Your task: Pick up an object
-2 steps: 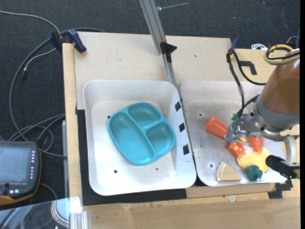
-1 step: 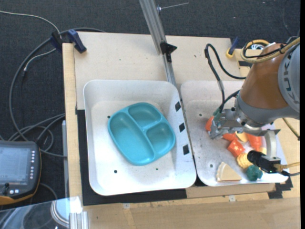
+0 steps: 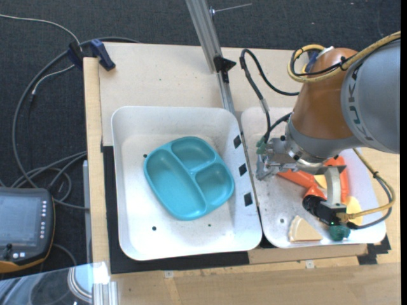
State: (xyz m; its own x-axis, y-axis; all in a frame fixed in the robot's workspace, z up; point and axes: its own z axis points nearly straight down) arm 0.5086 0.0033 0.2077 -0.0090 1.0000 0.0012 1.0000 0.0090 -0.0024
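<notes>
The gripper (image 3: 267,164) is hovering at right of centre over the right bin (image 3: 280,224); its grip cannot be told, the orange carrot (image 3: 302,178) lying just right

You look down on a pale wooden bench (image 3: 159,75) standing on dark carpet (image 3: 38,107) that fills the frame from 9 to 12 o'clock. Thin grey cables (image 3: 25,94) loop over that carpet at 9 o'clock. At 8 o'clock, a black screen unit with an orange edge (image 3: 22,230) sits on the floor. A blue clamp (image 3: 102,54) grips the bench corner at 11 o'clock. A metal rail (image 3: 202,19) slants in from 12 o'clock. Light is even, with soft shadows.
</notes>
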